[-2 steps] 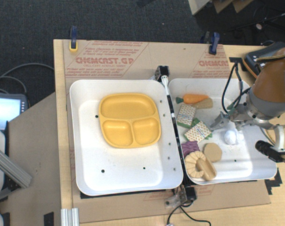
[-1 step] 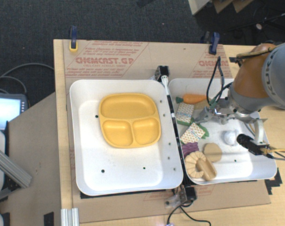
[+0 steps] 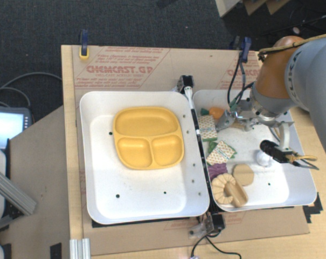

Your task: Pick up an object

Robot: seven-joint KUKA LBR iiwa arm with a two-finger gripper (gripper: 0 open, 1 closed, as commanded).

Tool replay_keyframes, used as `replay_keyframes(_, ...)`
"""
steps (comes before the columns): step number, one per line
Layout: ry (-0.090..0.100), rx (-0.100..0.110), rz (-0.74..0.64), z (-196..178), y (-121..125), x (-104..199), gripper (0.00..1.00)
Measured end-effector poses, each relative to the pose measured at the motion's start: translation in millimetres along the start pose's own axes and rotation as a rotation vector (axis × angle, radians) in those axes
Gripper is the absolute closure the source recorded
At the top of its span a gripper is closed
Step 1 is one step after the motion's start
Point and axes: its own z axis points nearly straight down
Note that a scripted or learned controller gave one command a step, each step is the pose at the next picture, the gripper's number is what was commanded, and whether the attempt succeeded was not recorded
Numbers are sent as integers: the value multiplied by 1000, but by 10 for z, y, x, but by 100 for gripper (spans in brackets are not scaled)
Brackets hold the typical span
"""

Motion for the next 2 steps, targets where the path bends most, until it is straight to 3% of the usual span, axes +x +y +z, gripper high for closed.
replay_keyframes(1,1,1,6,6,176,-491,0)
replay_keyframes(2,-3,25,1,40,437,-185,0)
